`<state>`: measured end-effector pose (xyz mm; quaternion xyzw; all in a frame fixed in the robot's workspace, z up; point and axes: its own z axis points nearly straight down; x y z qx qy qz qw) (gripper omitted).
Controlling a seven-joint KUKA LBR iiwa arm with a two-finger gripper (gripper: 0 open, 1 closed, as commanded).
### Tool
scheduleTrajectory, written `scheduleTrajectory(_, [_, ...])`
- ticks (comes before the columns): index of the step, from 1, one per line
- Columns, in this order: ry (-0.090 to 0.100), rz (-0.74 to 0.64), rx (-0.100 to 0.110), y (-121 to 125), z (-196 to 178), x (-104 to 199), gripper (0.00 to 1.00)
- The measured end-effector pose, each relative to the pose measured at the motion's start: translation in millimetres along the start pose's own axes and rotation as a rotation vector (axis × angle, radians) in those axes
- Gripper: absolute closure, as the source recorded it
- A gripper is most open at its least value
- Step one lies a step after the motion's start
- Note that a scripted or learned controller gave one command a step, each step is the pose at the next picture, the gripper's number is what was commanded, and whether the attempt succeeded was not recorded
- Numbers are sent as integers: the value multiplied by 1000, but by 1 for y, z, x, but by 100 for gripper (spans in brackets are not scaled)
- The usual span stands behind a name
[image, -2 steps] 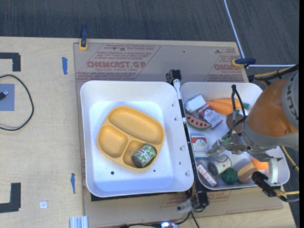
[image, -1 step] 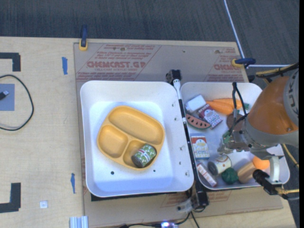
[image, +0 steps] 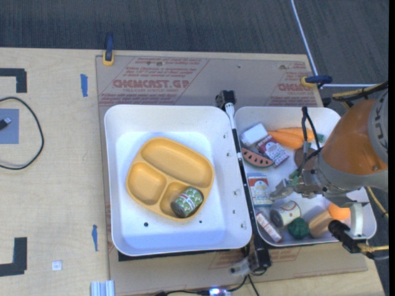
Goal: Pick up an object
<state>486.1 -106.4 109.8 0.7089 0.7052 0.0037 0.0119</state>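
Observation:
My gripper point(image: 289, 187) hangs low over the middle of the right bin point(image: 247, 119), at the end of the grey and orange arm coming in from the right. Just below it stands a white can with a tan label point(image: 286, 214). A small printed card point(image: 260, 189) lies just to its left. A dark green lump point(image: 299, 228) and a tan cylinder point(image: 318, 222) sit near the bin's front wall. Further back lie a watermelon slice point(image: 256, 158), a red and white box point(image: 272, 149) and an orange carrot point(image: 289, 137). The arm hides the bin's right side.
The left bin point(image: 117, 165) holds a yellow divided plate point(image: 166, 165) with a green and white can point(image: 187, 201) in its lower right compartment. A white and red tube point(image: 270, 227) lies at the right bin's front. Cables run over the right bin's back.

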Motion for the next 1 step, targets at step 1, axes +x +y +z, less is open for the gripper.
scheduleTrajectory(1, [5, -2, 4, -2, 20, 13, 0])
